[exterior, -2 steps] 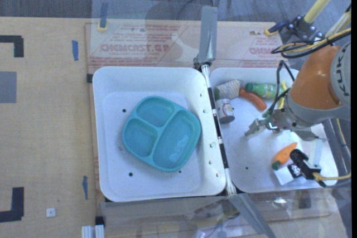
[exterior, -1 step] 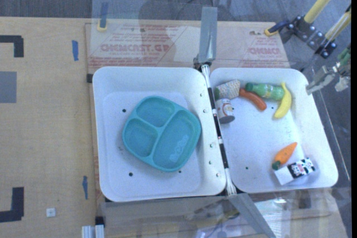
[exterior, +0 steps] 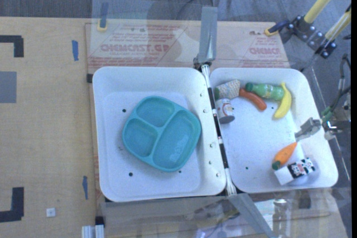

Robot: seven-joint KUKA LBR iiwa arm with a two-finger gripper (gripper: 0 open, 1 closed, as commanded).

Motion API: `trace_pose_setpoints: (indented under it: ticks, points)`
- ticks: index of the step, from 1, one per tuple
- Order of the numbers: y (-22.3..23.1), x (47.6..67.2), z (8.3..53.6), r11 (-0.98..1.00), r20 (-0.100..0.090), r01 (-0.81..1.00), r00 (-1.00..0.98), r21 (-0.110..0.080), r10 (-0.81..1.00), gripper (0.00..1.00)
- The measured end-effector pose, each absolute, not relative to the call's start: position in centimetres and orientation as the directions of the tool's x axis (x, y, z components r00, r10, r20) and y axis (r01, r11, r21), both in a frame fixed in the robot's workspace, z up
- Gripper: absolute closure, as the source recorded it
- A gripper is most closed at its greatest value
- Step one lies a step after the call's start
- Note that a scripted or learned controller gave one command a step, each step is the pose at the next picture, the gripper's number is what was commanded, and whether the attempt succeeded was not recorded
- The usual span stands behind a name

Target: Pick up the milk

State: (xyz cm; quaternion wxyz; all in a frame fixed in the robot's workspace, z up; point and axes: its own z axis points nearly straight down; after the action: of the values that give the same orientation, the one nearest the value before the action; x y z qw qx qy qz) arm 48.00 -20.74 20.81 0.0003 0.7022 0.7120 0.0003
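The milk point(exterior: 295, 171) is a small white carton with black cow patches. It lies on its side in the front right corner of the right bin point(exterior: 251, 136). An orange carrot point(exterior: 285, 154) with a green top rests against the carton's upper left side. My gripper point(exterior: 316, 126) is at the right bin's right rim, a short way above and to the right of the milk and apart from it. One grey metal tip points left over the bin floor. Nothing shows in the gripper.
At the back of the right bin lie a green bottle point(exterior: 265, 90), a yellow banana point(exterior: 283, 103), a red-orange pepper point(exterior: 254, 100), a striped packet point(exterior: 228, 88) and a small can point(exterior: 226, 111). A teal divided plate point(exterior: 162, 132) sits in the left bin point(exterior: 111, 92).
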Motion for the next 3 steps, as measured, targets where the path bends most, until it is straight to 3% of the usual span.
trace_pose_setpoints:
  ticks: [1, 2, 3]
  points:
    - [-22.4, 47.9, 13.0, 0.140, 0.000, 0.990, -0.140, 0.001, 0.990, 0.00]
    - [-22.4, 48.0, 20.2, -0.011, -0.001, 1.000, 0.011, 0.002, 1.000, 0.00]
    - [-20.5, 53.8, 10.3, -0.351, 0.001, 0.936, 0.351, -0.002, 0.936, 0.00]
